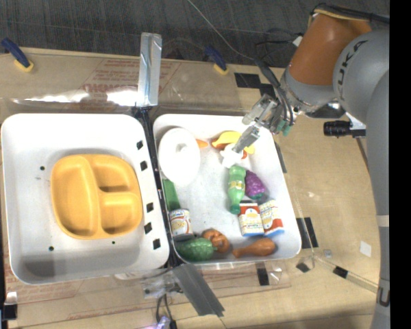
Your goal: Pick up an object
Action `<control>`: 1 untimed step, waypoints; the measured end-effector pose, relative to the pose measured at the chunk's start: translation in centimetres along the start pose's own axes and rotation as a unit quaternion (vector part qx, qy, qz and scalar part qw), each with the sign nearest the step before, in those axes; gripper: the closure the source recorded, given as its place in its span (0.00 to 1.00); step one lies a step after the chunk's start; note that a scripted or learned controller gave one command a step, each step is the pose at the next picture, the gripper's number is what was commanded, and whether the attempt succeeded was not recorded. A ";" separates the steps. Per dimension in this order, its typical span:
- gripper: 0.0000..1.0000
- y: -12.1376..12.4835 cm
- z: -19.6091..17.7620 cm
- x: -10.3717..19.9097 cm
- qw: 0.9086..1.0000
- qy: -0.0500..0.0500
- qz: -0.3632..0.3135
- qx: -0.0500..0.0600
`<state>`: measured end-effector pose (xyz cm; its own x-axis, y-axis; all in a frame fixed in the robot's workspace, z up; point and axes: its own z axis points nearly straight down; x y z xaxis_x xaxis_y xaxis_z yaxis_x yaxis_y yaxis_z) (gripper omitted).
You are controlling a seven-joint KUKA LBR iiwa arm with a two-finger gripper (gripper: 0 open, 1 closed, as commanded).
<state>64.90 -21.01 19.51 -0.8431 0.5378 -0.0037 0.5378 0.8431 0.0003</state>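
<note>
The right bin (288, 184) holds several toy foods: a white round plate (179, 155), a yellow banana-like piece (223, 140), a green bottle (235, 187), purple grapes (255, 184), two small cartons (259, 218), a can (180, 223), a brown drumstick (257, 247) and a green vegetable (195, 250). My gripper (237, 149) hangs over the bin's far right part, slanting down to the left, right beside the yellow piece and just above the green bottle. I see nothing held in it.
A yellow divided tray (96, 196) lies in the left bin (14, 184). A metal bracket (149, 67) stands at the far end of the wall between the bins. Cables (260, 53) run behind the right bin. The grey arm (329, 53) enters from the upper right.
</note>
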 end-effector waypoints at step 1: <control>0.00 -1.5 10.4 2.6 1.000 0.003 -0.005 0.001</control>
<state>61.94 -20.86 9.08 -0.8486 0.5290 0.0015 0.5290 0.8486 -0.0014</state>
